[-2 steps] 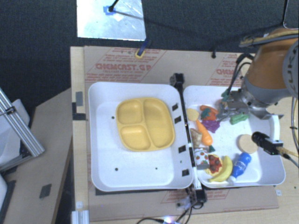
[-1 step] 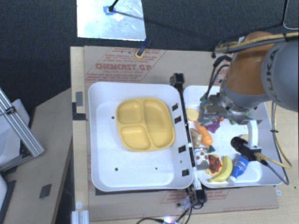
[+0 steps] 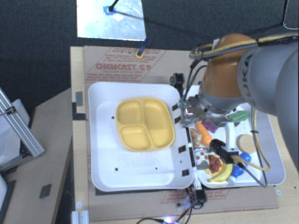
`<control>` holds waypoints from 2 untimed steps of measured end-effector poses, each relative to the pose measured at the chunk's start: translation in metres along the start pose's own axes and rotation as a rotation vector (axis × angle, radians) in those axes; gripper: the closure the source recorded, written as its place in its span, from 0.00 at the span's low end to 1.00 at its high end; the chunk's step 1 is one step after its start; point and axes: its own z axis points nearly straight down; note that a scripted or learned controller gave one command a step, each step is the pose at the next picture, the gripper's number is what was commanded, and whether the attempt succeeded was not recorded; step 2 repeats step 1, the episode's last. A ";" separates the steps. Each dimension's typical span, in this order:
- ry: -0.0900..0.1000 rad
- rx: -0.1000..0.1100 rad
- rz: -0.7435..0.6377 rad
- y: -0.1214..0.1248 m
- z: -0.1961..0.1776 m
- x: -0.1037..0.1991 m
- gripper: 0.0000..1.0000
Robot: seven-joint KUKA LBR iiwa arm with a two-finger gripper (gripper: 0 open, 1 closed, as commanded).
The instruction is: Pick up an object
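The jaws (image 3: 198,120), their state hidden under the wrist, hang just above the carrot (image 3: 203,131), which slants down-right in the right bin (image 3: 275,164).

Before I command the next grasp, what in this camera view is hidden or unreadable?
- Gripper: whether open or shut is hidden under the arm's wrist.
- Right bin: its upper part is covered by the arm.
- Green object: only an end pokes out from behind the wrist.
- Pile by the banana and carrot: overlapping, too small to name.
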 end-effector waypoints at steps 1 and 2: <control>-0.001 -0.002 0.003 -0.012 -0.018 0.017 1.00; -0.001 -0.002 0.003 -0.012 -0.018 0.017 1.00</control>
